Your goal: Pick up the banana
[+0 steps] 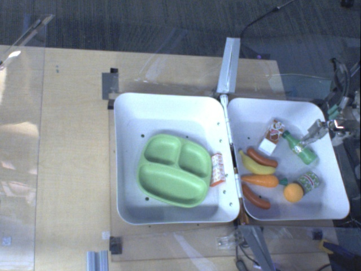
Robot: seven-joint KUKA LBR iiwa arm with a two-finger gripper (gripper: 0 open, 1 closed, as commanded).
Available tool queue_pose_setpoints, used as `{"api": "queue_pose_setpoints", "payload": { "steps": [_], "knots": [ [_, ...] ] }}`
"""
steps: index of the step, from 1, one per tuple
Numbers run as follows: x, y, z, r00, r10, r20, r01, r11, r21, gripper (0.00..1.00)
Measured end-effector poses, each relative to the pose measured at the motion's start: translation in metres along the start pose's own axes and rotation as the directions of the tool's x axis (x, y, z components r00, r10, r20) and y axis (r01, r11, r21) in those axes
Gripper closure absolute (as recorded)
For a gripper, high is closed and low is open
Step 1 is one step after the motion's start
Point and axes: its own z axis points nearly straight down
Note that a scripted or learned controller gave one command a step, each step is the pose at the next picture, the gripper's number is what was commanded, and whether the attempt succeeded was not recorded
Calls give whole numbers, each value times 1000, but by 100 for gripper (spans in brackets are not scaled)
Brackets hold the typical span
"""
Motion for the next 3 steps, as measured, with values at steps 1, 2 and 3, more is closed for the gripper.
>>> {"api": "queue_pose_setpoints", "payload": {
  "steps": [1, 2, 3],
  "knots": [
    [22, 3, 123, 1000, 25, -1, -25, 1000, 0, 0],
    [78, -10, 192, 998, 59, 1, -59, 998, -17, 0],
    [73, 61, 193, 960, 281, -3, -281, 960, -14, 0]
  ]
}}
